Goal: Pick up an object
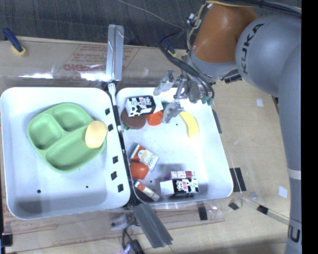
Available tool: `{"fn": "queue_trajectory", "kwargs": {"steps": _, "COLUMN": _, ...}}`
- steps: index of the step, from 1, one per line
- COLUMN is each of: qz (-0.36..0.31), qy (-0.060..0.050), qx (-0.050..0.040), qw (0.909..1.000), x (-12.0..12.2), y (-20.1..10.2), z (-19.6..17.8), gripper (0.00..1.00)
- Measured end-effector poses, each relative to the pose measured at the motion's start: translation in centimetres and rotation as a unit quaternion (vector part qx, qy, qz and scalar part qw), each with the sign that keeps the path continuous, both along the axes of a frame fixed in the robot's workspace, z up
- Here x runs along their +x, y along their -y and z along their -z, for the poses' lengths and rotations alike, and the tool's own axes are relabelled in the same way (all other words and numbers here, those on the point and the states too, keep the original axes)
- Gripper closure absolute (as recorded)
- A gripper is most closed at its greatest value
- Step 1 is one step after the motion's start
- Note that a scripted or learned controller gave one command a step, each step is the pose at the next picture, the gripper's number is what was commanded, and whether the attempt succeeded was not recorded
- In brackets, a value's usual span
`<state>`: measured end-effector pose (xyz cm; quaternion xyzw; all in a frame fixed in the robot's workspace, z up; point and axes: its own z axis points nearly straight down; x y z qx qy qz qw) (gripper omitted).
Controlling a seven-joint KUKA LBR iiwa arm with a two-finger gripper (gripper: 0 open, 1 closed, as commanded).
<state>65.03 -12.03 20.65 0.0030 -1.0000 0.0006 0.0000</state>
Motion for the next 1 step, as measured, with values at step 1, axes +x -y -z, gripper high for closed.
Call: {"fn": "queue_trajectory", "kwargs": {"steps": 1, "qz": 0.084, "qy": 0.002, "qx": -0.0003, "qw": 0.9965, "x": -0.40, "y": 9.13, "z": 11.36, "gripper": 0.00}}
